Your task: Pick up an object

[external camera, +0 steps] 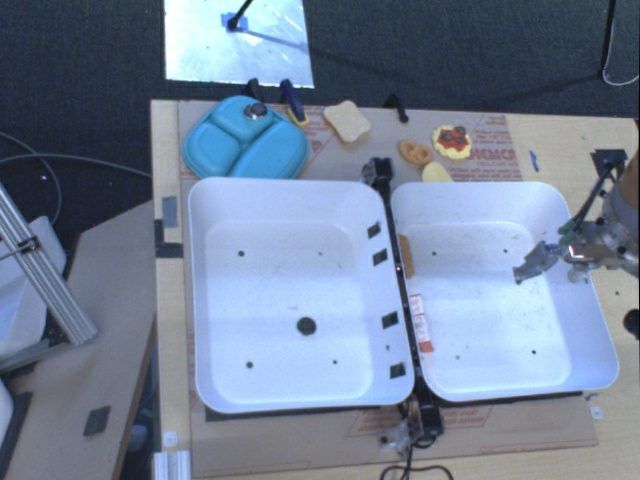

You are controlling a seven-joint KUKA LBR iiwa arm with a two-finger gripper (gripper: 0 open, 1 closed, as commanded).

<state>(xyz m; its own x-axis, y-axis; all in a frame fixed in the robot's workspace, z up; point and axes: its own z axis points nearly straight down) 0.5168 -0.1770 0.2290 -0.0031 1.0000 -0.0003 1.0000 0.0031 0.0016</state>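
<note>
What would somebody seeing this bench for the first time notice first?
Two shallow white bins fill the middle, the left bin with a small dark round object on its floor and the right bin with the gripper reaching in from the right edge. Behind the left bin sits a bright blue divided plate, and toy foods lie along the back: a bread slice, a pretzel and a small pizza.

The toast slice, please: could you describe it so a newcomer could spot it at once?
Look at the bare bench strip behind the two white bins. Just right of the blue divided plate lies the toast slice, tan with a pale middle. Unlike the smaller snacks further right, it is squarish and plain.
</note>
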